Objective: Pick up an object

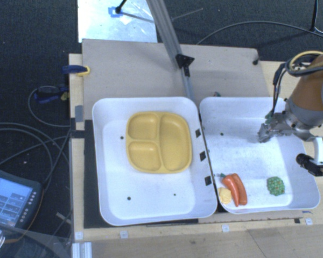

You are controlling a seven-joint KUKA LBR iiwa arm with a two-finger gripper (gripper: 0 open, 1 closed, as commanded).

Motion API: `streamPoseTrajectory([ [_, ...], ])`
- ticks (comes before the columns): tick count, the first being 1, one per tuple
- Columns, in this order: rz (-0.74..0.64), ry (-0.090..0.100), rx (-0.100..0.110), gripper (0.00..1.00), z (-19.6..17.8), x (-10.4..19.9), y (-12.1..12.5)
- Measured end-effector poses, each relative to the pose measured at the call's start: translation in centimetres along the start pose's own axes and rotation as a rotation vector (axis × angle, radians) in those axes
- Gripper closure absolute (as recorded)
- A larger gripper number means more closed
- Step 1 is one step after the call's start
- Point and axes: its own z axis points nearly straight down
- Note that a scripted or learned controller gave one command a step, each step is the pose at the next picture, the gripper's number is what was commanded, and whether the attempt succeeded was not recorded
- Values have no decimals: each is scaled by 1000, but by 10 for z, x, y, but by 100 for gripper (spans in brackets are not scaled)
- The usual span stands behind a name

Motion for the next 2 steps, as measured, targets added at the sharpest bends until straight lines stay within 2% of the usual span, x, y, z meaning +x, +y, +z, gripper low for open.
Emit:
streamPoseTrajectory([
  [2, -7, -1, -5, 100, -127, -5, 4],
])
